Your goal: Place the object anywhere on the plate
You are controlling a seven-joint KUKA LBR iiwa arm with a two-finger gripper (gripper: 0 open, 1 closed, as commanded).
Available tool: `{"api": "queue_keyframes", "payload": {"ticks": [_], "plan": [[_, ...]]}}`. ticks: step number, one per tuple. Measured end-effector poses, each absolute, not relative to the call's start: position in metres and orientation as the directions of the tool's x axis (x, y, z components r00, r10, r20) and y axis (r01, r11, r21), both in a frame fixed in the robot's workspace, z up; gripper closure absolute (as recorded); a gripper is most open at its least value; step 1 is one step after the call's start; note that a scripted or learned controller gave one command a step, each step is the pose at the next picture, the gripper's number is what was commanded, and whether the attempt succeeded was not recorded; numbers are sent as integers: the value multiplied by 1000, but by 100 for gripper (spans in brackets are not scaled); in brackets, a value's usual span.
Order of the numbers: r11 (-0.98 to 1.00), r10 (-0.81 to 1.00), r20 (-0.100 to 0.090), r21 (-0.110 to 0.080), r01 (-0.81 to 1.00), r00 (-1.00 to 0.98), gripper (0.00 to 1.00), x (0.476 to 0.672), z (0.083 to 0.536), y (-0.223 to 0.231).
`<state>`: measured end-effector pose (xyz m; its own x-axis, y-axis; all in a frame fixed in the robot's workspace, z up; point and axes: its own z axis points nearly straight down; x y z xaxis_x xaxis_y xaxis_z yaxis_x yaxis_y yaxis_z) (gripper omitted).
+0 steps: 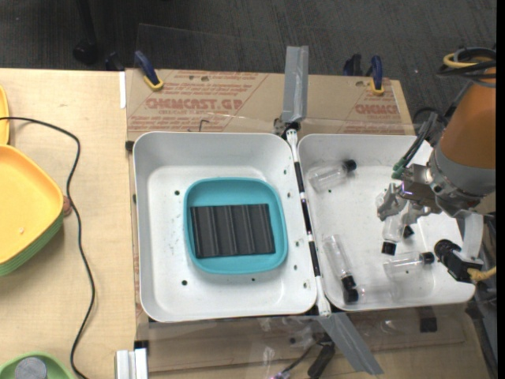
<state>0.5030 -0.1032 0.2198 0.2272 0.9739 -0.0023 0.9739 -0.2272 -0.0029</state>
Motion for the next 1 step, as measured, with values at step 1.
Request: {"api": "queue_keyframes", "payload": {"ticks": [1], "plan": [[-227,974,-2,-3,974,227,0,503,220,-103]]}}
